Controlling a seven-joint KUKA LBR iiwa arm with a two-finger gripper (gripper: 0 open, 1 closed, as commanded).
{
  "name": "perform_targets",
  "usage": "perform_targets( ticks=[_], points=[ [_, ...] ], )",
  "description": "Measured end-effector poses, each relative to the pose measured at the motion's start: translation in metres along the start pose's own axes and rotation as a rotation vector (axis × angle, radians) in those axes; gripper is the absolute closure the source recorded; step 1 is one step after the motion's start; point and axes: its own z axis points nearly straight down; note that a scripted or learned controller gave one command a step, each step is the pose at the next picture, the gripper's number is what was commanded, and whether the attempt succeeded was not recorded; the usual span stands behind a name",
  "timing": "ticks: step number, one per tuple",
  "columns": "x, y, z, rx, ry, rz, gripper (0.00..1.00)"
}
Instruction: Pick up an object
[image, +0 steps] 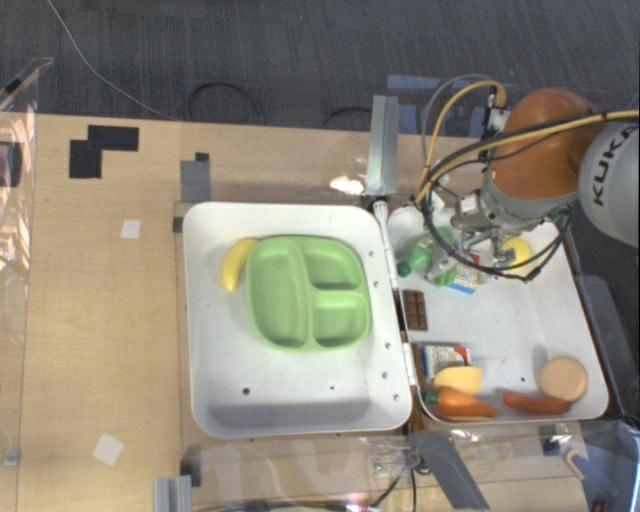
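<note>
- From the overhead camera, the grey arm (610, 190) with its orange band comes in from the right and hangs over the far end of the right bin (560, 330).
- The gripper (478, 243) sits low among a cluster of small things in that far corner: a green bottle-like item (415, 260), a yellow piece (517, 250) and a flat blue-and-white packet (458, 283).
- Cables and the wrist cover the gripper's tip, so I cannot tell how it is set or whether anything is caught in it.
- At the near end of the right bin lie a yellow lemon-like fruit (458, 379), a carrot (465, 404), a red pepper-like piece (535, 404), a round tan bun (563, 378) and a small printed box (443, 355).
- A dark brown bar (416, 310) lies by the wall between the bins.
- The left bin (290, 400) holds a green divided plate (305, 292) with a banana (235, 264) touching its left edge.
</note>
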Motion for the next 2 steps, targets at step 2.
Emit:
perform_targets(
  ticks=[2],
  points=[
    [-0.055,0.002,-0.143,0.014,-0.001,0.129,1.0]
  ],
)
